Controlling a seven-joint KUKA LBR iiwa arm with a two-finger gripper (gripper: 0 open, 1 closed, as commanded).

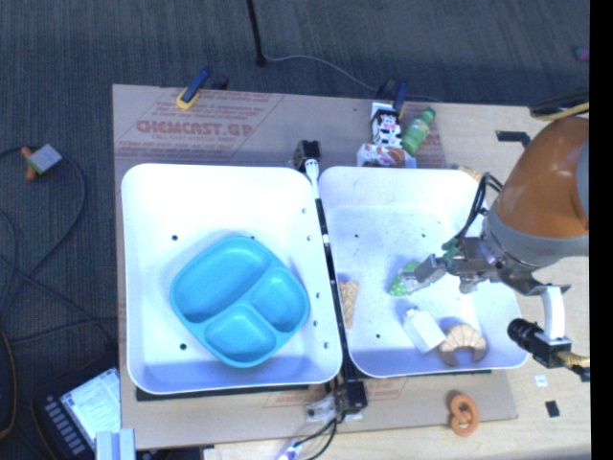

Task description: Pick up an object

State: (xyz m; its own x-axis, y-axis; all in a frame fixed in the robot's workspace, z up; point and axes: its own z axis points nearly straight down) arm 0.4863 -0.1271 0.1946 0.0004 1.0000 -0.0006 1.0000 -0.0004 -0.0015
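My gripper [433, 268] is pinching the little green thing [406, 280] in the right bin [383, 192], so I should lift slowly and straight up.

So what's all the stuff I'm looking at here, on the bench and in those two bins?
Bins: two, white, side by side; left bin, right bin.
Divided plate: one, blue, in the left bin.
Green item: one, in the right bin, at the end effector's tip.
Small white block: one, right bin, near front.
Croissant-like toy: one, tan, right bin's front corner.
Ring-shaped item: one, orange, on the bench in front.
Arm: one, grey and orange, from the right.
End effector: one, over the right bin.
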